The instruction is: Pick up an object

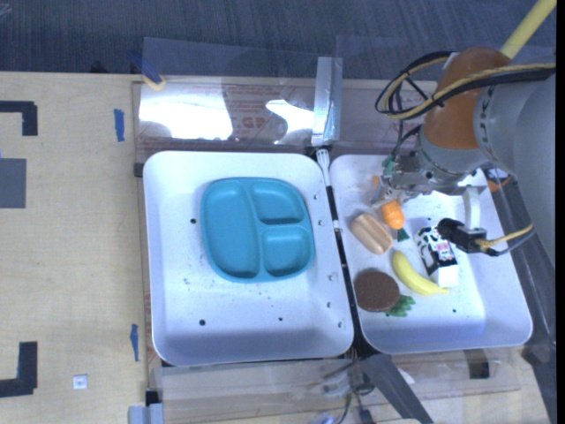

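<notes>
Bench top [71, 237] of pale wood fills the left side, marked with a few black squares and bits of blue tape. Next comes the left bin [168, 316], white and shallow, with a blue divided tray [256, 228] lying near its middle; white floor shows all round the tray. A clear plastic sheet [221, 104] glints behind this bin, ending at a grey upright strip [325, 104]. The two bins touch along a dark seam.

In the right bin [503, 312] the objects crowd the left half: a tan bread roll [372, 233] near the seam, a small orange piece [392, 214] just beside its upper right, a brown round patty [377, 290] below the roll with a green scrap [403, 306] at its lower right edge, and a yellow banana [413, 274] slanting between the patty and a black-and-white toy [439, 253].

The gripper [399, 177] hangs at the bin's upper part, just above the orange piece; whether it touches that piece, or how its tips stand, cannot be told, and nothing is seen held. The orange-banded wrist [459, 104] and grey arm [530, 122] cover the bin's upper right corner, with black and yellow cables [415, 78] looping over them. The bin's lower right floor lies bare.
</notes>
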`<control>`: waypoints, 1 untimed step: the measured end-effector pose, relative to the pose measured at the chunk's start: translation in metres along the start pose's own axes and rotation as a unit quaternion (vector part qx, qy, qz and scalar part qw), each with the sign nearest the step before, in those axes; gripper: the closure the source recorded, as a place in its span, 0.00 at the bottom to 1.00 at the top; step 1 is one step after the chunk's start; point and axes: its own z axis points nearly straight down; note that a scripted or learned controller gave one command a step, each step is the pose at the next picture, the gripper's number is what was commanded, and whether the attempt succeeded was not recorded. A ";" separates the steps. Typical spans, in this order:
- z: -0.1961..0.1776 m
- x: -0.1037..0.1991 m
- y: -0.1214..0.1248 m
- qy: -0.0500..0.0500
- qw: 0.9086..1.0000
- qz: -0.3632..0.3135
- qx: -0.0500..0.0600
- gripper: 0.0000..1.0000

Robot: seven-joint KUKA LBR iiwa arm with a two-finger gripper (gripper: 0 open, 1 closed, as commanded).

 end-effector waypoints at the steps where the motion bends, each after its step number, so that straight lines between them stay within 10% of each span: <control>1: -0.090 0.080 0.019 0.001 0.998 0.065 -0.002 1.00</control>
